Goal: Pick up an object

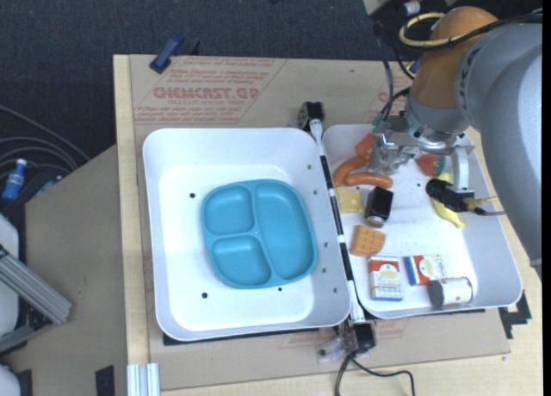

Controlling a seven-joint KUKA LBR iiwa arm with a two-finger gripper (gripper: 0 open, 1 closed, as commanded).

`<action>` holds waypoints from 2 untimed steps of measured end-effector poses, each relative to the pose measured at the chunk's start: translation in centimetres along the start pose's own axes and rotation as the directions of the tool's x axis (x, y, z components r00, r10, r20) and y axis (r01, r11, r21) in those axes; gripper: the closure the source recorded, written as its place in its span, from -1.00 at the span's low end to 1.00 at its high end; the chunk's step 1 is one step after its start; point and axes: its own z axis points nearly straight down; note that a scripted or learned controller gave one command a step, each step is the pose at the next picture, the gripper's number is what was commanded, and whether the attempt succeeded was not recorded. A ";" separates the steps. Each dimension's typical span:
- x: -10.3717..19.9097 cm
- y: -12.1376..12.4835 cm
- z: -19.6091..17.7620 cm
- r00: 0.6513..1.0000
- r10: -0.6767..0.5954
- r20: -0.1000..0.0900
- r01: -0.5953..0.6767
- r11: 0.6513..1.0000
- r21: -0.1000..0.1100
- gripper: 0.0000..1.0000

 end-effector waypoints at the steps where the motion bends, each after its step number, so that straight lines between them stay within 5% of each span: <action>1: 0.3 0.1 0.0 1.000 -0.001 -0.004 0.001 1.000 -0.005 -1.00; 2: 0.1 0.0 -1.0 1.000 -0.001 0.000 0.001 1.000 0.000 1.00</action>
